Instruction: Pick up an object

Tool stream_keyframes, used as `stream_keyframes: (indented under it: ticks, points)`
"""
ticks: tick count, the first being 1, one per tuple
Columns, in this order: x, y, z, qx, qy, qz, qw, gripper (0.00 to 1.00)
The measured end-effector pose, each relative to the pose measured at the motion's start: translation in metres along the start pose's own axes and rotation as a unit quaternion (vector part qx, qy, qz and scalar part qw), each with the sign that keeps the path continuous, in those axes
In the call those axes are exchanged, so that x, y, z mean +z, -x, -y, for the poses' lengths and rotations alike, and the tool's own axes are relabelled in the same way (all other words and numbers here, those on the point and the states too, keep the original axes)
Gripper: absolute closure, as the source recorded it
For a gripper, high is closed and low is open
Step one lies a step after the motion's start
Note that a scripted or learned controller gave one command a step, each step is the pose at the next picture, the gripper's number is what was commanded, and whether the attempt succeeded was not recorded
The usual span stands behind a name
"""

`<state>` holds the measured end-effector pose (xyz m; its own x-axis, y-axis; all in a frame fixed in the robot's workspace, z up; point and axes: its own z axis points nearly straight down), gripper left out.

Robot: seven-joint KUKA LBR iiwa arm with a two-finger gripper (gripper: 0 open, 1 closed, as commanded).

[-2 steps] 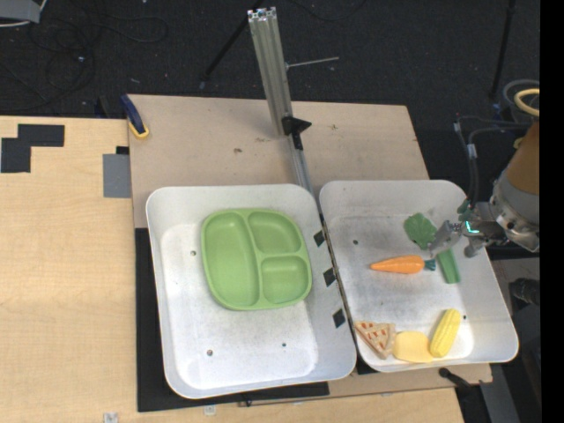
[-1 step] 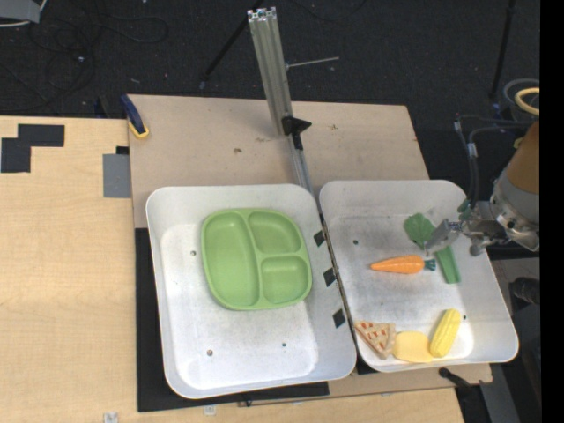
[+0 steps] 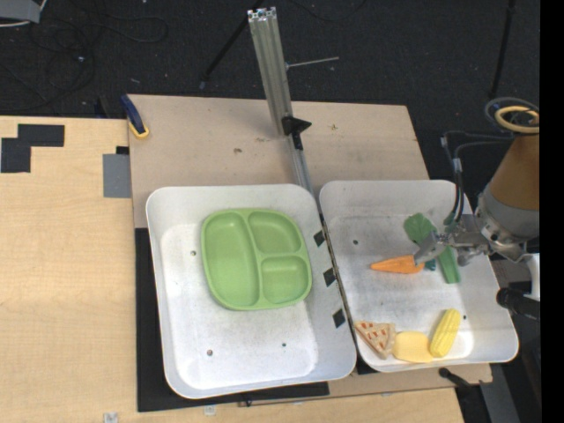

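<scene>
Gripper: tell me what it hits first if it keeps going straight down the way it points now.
Most likely the toy carrot. The gripper sits right over the carrot's leafy green end in the right bin, so that end comes first. How high it hangs above the carrot is unclear from this slanted view.

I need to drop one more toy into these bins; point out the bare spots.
The left bin has bare floor in front of and left of the green divided plate. The right bin is bare along its back and left of the carrot. Crowded: its front edge with pizza slice, lemon, corn, and around the hand.
</scene>
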<state>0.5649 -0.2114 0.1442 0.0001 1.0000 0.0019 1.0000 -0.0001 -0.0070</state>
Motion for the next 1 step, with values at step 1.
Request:
stream_keyframes:
  ticks: [1]
  points:
    - [0.0500,-0.0001,-0.0013,0.000,0.004,0.002,1.0000,0.00]
